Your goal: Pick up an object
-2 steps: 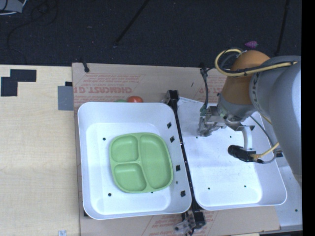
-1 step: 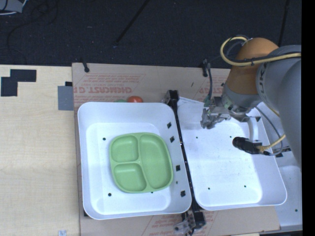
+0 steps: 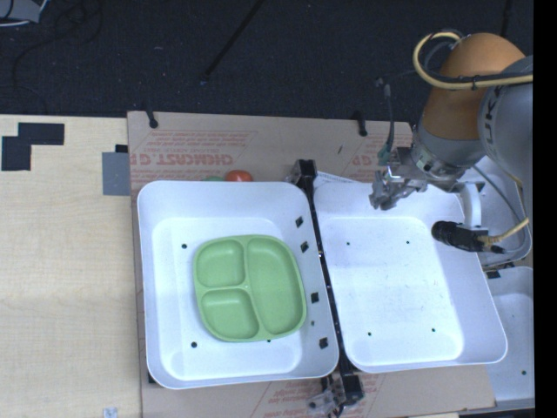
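While the fingers [image 3: 385,197] hang at the right bin's [image 3: 409,347] far rim, I cannot tell their state. The green plate [image 3: 250,286] lies well off toward the left bin [image 3: 165,320].

Pale green divided plate [image 3: 250,286], three compartments, rounded corners, lying flat and upright on the floor of the left-hand white bin [image 3: 165,233], turned slightly askew to the bin's walls. Two smaller compartments toward the left, one long compartment along the right. Well apart from the pincer [image 3: 389,195], which hangs over the far edge of the other bin [image 3: 487,320]; plate down and to the left of it, across the central divider. Untouched, nothing resting on it.
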Motion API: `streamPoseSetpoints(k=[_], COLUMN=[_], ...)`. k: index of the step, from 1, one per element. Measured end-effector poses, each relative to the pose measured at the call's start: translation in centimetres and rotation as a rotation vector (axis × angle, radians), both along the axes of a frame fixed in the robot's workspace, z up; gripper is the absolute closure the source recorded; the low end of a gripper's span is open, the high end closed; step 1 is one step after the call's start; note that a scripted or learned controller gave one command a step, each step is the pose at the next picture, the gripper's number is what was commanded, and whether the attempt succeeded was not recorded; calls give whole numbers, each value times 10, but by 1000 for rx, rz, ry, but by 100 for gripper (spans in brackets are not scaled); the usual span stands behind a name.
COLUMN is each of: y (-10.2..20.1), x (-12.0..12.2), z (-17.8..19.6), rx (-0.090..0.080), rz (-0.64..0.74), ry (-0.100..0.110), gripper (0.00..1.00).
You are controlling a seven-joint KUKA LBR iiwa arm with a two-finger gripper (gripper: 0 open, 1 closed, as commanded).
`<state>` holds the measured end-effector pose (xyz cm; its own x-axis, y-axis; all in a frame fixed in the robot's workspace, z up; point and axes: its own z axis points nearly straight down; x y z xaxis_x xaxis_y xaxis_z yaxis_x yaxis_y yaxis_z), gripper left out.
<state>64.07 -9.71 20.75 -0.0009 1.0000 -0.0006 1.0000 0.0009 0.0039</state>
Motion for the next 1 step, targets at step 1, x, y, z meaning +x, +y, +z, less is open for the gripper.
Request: streamPoseSetpoints(k=[1], y=[-1], x=[0], z=[6], rx=[1], rz=[2], ry=[5], gripper=[100])
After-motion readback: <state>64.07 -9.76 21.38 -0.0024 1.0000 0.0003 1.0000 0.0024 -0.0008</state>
